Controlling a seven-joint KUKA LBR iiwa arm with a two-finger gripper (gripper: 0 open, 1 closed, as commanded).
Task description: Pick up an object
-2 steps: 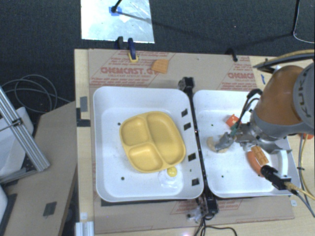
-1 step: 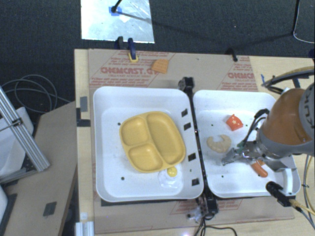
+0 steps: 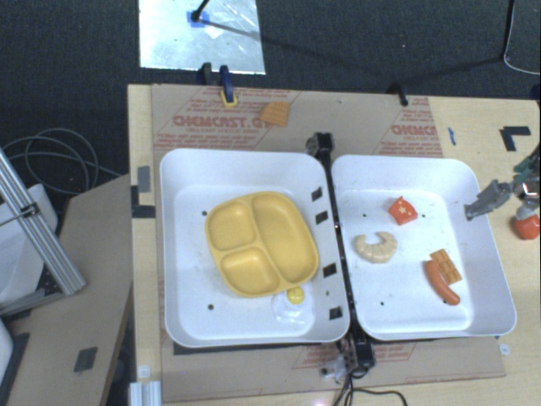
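Progress on the pick looks close to nil, as we read it; nothing is lifted and every candidate lies flat in its bin. Our gripper [image 3: 494, 197] sits at the right edge of the view, over the right rim of the right-hand shallow white bin [image 3: 486, 307], and its grey fingers seem to hold nothing; whether they are spread or closed we cannot tell.

Inside that bin we count four small things, well apart from the gripper: a red block-like toy [image 3: 402, 211] toward the back; a pale cream croissant-shaped piece [image 3: 376, 247] near the middle; an orange-red sausage-shaped toy [image 3: 441, 282] toward the front right; a small tan waffle-like piece [image 3: 446, 264] just beside it.

The left-hand white bin [image 3: 182, 252] bears a yellow three-compartment plastic tray [image 3: 262, 244], with a small yellow-and-white fried-egg toy [image 3: 292, 303] at its front edge.

What remains, in our judgement, is the whole job: choosing a thing, descending, closing on it, lifting.
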